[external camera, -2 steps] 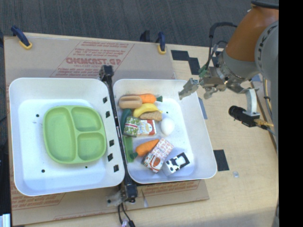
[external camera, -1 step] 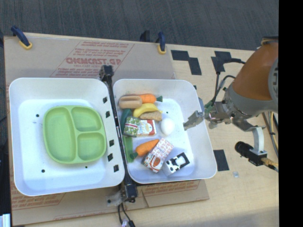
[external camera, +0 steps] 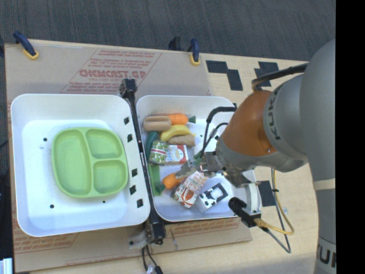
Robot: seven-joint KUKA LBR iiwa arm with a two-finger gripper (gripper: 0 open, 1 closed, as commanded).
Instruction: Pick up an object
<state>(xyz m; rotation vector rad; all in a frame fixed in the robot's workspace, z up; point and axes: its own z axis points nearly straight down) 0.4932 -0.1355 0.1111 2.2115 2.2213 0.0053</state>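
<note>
- Gripper (external camera: 194,167) is poised low in right bin (external camera: 222,104), over crinkly snack packet (external camera: 190,188).
- Finger state cannot be told.
- Packet is judged light, soft, slippery; best pinched mid-body.

Right white bin (external camera: 171,104) w/ my targets: hot dog in bun (external camera: 157,122), orange carrot (external camera: 178,119), yellow banana (external camera: 175,132), red-white crinkled packet (external camera: 190,188) near front.

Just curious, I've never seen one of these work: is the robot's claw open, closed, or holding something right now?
Gripper: cannot be told; it is low in the right bin, among the food items, with the arm's wrist covering it.
</note>
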